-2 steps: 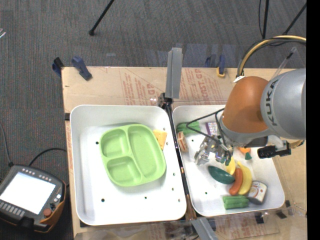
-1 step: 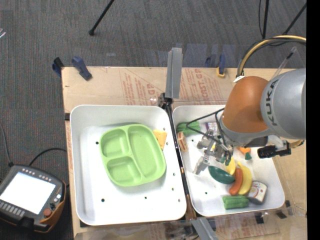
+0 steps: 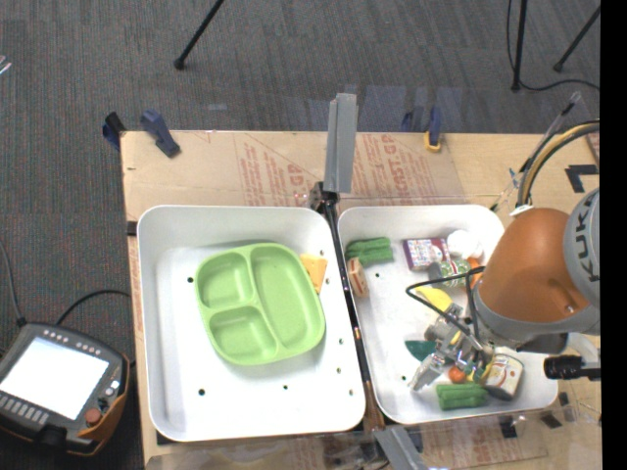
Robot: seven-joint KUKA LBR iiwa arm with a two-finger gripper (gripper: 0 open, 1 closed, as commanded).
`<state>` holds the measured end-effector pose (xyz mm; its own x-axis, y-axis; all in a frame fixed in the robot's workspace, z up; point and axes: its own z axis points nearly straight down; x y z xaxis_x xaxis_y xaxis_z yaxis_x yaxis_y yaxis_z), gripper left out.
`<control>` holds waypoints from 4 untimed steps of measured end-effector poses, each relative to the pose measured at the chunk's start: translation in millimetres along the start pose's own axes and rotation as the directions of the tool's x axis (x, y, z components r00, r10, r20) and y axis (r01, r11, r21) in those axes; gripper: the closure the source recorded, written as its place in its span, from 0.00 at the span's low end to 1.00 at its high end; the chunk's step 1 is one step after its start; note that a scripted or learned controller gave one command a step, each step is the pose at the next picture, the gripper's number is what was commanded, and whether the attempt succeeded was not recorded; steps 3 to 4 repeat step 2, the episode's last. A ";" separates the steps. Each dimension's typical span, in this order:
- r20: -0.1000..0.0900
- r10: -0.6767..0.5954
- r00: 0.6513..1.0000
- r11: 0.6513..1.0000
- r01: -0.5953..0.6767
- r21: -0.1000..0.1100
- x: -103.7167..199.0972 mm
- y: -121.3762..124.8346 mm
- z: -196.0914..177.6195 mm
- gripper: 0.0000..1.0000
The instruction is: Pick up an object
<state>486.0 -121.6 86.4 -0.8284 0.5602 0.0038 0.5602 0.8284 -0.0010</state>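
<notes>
My gripper [image 3: 439,354] is low in the right bin [image 3: 392,399], under the arm's orange band and near the bin's front. Its two silver fingers [image 3: 428,374] stand apart, so it is open, and nothing shows held between them. A teal piece [image 3: 421,346] lies right beside the fingers on the left. A small orange ball [image 3: 457,372], a green block [image 3: 460,396] and a small labelled jar [image 3: 503,376] lie just to the right and front. A yellow item [image 3: 436,297] lies behind the gripper.
Further back in the right bin lie a green item [image 3: 371,251], a purple box [image 3: 426,253], a white and red item [image 3: 462,243] and a brown piece [image 3: 356,278]. The left bin [image 3: 167,262] holds a green divided plate [image 3: 261,303] and an orange wedge [image 3: 314,269].
</notes>
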 end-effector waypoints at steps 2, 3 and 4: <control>-0.001 0.011 1.000 1.000 -0.011 0.000 -7.3 11.2 0.2 0.00; -0.001 0.011 1.000 1.000 -0.011 0.000 -7.3 11.2 0.2 0.00; -0.001 0.011 1.000 1.000 -0.011 0.000 -7.3 11.2 0.2 0.00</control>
